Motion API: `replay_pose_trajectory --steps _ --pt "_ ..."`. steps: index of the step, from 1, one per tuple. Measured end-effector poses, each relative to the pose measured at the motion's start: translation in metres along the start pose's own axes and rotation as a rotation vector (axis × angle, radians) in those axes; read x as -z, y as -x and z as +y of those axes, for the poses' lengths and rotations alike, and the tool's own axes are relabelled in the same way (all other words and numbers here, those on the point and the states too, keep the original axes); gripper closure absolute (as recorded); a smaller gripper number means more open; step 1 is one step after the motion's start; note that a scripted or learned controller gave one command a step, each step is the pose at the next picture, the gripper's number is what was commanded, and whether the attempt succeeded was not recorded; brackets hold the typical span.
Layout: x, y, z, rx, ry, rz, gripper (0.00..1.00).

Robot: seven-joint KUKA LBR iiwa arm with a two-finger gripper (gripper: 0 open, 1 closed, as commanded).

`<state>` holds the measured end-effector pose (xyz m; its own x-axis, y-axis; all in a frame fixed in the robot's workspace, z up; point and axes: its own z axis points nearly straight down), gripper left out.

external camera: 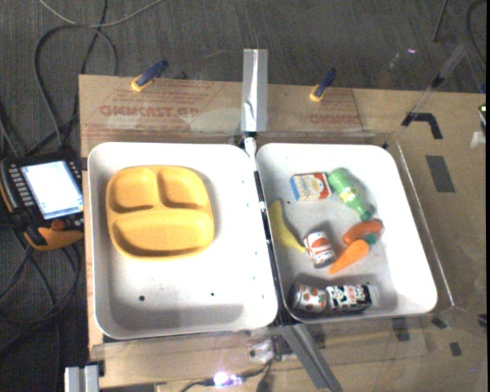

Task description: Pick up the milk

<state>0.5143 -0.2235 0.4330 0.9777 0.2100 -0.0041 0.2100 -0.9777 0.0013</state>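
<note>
I am aiming for the milk [310, 186], which is lying flat at the far end of the right bin [408, 219], long axis running left-right, touching the bottle [349, 191]. How my hand is set, I cannot tell.

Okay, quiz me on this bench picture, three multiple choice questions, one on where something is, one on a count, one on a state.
1. Where is the yellow sectioned plastic tray?
A. left white bin
B. right white bin
C. on the cardboard

2. How many orange toy carrots are there?
A. none
B. two
C. five

3. How does the small blue, white and red milk carton rest?
A. lying on its side
B. stacked on the tray
C. hanging from a clamp

Answers: 1 A, the tray sits in the left white bin. 2 B, two carrots lie side by side. 3 A, the milk carton lies flat on the right white bin floor.
</note>
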Motion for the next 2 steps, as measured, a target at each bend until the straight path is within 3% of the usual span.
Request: replay_pose_trajectory --steps 1,2 --pt "-0.0489 0.0114 -0.0164 0.025 -0.002 -0.002 0.00" --pt "-0.0417 0.0098 -0.0173 0.028 -0.004 -0.006 1.00"
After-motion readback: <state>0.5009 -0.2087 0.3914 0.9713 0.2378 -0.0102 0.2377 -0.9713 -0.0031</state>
